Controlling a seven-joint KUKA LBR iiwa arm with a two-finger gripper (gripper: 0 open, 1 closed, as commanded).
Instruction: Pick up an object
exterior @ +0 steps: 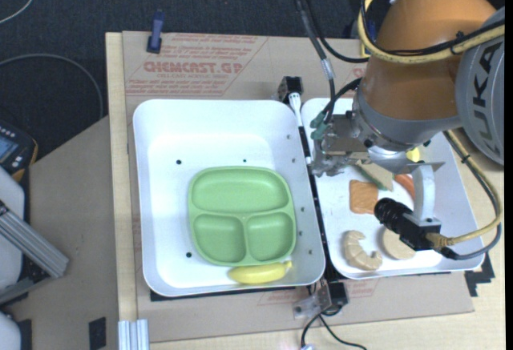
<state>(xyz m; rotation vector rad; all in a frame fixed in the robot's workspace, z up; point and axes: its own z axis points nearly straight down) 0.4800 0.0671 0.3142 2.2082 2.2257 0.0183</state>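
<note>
The right bin (458, 180) holds several small toy foods: an orange slab (363, 197), a tan curved pastry (360, 251), a tan round piece (394, 245) and a red-orange piece (406, 181). A bit of something yellow (414, 154) peeks out under the arm. My gripper (383, 170) hangs over the middle of this bin, just above and right of the orange slab. The bulky orange and grey wrist covers most of it. I see nothing lifted clear of the bin.
In the left bin (160, 180) lie a green divided plate (240, 214) and a yellow banana (259, 273) at its front edge. Black cables (317, 44) run from the arm across the divider between the bins. A black connector (405, 224) sticks out over the round piece.
</note>
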